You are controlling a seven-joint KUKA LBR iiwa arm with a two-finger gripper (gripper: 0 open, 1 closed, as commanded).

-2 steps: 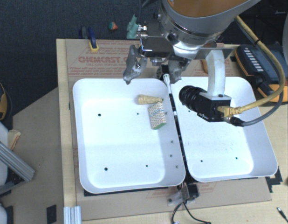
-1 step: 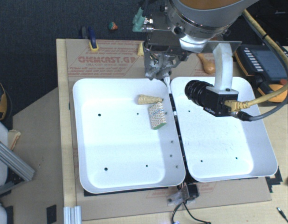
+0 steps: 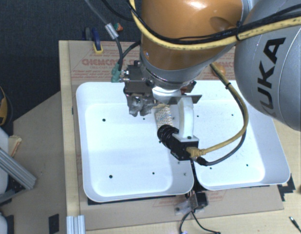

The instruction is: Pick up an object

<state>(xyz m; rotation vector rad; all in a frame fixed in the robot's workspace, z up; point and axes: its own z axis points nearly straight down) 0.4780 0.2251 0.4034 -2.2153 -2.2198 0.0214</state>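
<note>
A small speckled beige and brown object (image 3: 163,114) shows just under my wrist, near the divide between the two bins. My gripper (image 3: 158,105) hangs from the big orange band (image 3: 189,18) directly over that object, at the back right of the left bin (image 3: 116,169). The arm's body hides most of the gripper and the object's upper part. Whether the object rests on the bin floor or is lifted cannot be told from this angle.
The right bin (image 3: 248,150) lies beside the left one on a cardboard-covered bench (image 3: 72,130). A yellow cable (image 3: 238,135) loops from the arm down to a black fitting (image 3: 177,147) over the divide. Metal rails (image 3: 14,172) lie at the left, off the bench.
</note>
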